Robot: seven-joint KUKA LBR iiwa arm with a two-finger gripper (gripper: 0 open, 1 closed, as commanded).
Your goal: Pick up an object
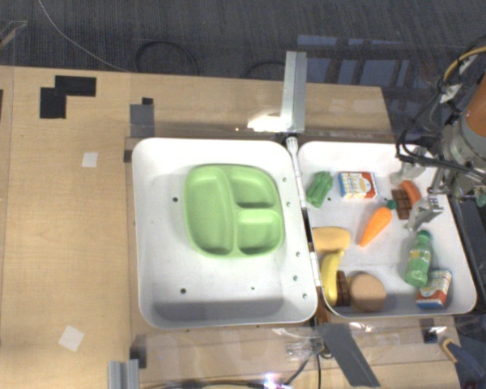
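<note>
A green divided tray (231, 210) is lying in the left white bin (158, 298). The table (57, 241) is showing black patches (65, 94) toward ten o'clock, and a metal bracket (294, 91) is standing at twelve o'clock.

The robot arm (478, 128) is grey metal with an orange band above a silvery, ring-shaped wrist. Black cables and one yellow cable loop around its upper part. At its tip sits a small pale-grey metal pincer (425, 213), with a teal-green fitting beside it.
</note>
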